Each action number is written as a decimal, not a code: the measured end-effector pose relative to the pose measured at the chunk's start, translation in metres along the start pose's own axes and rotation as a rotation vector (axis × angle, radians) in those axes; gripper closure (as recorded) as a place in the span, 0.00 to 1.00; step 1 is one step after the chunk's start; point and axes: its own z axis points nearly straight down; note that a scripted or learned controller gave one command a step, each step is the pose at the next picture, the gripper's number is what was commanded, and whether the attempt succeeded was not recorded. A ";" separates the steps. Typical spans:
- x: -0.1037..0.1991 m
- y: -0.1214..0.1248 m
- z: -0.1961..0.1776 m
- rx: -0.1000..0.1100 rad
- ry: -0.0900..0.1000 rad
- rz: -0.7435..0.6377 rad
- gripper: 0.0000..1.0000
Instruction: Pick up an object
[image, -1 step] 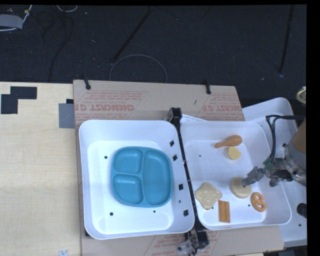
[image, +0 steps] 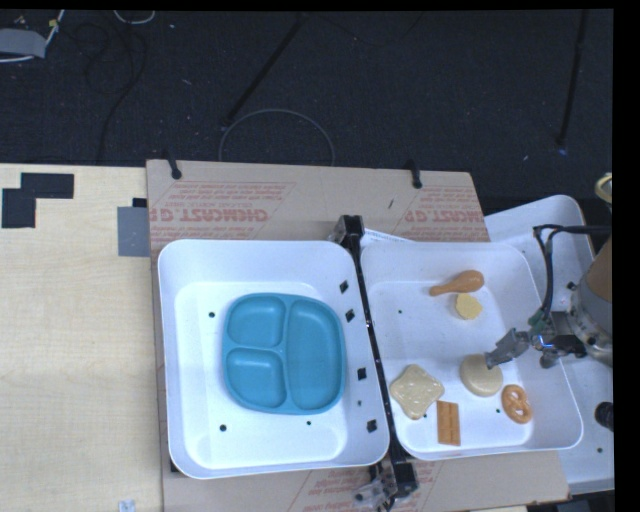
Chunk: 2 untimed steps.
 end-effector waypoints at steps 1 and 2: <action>0.000 -0.001 0.043 0.002 0.001 -0.001 0.00; 0.001 -0.001 0.095 -0.002 -0.001 -0.001 0.00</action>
